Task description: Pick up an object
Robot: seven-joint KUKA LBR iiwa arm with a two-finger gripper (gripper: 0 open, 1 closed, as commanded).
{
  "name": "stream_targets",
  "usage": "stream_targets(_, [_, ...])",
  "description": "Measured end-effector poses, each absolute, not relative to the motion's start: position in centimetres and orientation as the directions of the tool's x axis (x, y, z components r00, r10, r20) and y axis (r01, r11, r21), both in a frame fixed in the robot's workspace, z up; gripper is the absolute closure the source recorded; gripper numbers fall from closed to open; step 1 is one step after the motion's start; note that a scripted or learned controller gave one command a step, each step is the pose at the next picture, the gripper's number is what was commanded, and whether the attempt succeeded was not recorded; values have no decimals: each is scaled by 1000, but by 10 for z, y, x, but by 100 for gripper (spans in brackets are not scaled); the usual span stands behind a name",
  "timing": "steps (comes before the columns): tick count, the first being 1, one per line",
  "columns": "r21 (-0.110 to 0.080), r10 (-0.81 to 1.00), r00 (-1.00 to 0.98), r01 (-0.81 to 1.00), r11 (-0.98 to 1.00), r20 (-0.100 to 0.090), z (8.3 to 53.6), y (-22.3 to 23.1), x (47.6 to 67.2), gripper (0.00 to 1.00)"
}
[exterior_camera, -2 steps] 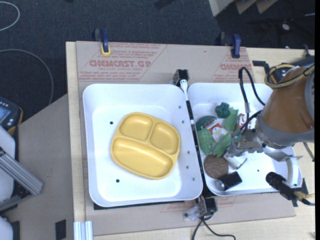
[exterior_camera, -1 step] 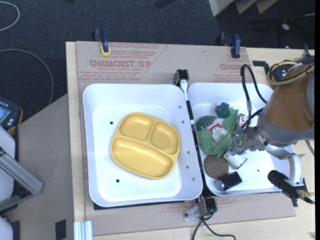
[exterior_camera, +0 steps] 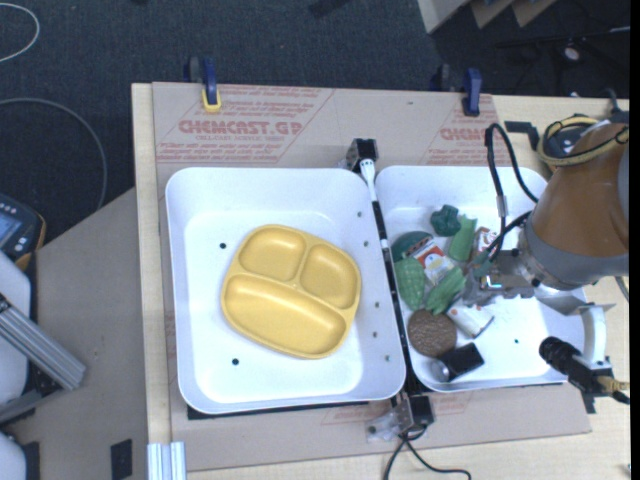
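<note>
Robotics lab: clamped cardboard-covered bench (exterior_camera: 300, 118), loose cables (exterior_camera: 60, 138) on dark carpet, aluminium framing (exterior_camera: 40, 343).

Illumination is even and moderately bright from overhead: the two white bins, the left bin (exterior_camera: 200, 268) and the right bin (exterior_camera: 520, 353), render near full white without blown glare, while the dark floor (exterior_camera: 80, 58) from 9 to 12 o'clock stays dim and low in detail. Shadows are soft and short, falling as a faint grey fringe beneath the yellow divided tray (exterior_camera: 290, 290) and along the bins' inner walls. Focus is moderate throughout, with fine detail smeared in the clutter (exterior_camera: 440, 268) at 3 o'clock, and the printed lettering on the board (exterior_camera: 240, 126) at 12 o'clock slightly soft; no marked edge distortion is apparent.
</note>
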State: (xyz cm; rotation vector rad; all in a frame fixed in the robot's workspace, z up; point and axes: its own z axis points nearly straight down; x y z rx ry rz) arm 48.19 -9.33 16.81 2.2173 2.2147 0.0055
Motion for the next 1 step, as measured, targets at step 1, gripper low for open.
stream_targets(1, [15,1000,-8,1000,8,1,285,-45,482,100])
